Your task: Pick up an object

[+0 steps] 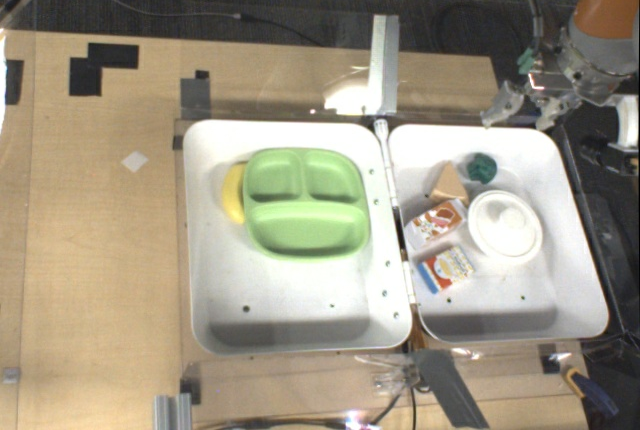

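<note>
Nothing is seen to be lifted: the pick is judged to be at its start, with the approach, the closing on a thing and the raising all left to be done. The gripper (528, 104) is seen at the far right corner of the right bin (575, 248), above its rim, below the grey wrist and the orange band of the arm (605, 3). Its fingers appear spread, one toward the left and one toward the right, and nothing is pinched between them.

The candidate things are gathered in the right bin. A dark green round object (482, 168) lies nearest the gripper, just beside a tan wedge-shaped block (449, 182). A white bowl (505, 224) rests to the right of two small printed packets, the upper packet (437, 223) and the lower packet (447, 268), which lie near the divider between the bins.

In the left bin (215, 298) a green divided tray (304, 201) is placed, and a yellow object (232, 193), possibly a banana, is partly hidden under its left edge.

The things in the right bin are crowded close, so a clean closing on one alone is judged to be awkward; the bin's far wall also stands between the gripper and the green object. The counter (90, 248) around the bins carries black markers at its far left.
</note>
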`<state>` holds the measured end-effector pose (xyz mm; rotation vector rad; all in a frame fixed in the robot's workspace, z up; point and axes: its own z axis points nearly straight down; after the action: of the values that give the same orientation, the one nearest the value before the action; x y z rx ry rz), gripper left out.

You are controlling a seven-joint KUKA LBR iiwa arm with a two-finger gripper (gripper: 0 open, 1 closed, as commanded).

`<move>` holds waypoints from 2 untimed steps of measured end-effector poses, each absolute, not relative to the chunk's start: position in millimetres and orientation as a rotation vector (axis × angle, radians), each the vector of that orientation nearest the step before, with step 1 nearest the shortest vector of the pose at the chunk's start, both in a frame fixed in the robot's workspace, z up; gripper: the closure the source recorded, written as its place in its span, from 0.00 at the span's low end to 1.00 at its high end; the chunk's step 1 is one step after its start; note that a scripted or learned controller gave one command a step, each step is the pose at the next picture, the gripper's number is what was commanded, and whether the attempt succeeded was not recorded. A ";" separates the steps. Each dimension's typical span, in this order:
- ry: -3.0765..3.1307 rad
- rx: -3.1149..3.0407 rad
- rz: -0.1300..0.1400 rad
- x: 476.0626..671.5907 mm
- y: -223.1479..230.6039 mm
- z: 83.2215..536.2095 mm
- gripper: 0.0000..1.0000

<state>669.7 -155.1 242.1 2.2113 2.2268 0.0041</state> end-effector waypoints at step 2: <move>2.257 2.160 0.021 658.9 -154.0 115.3 1.00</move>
<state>658.9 -154.0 115.3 2.1597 2.2566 0.0207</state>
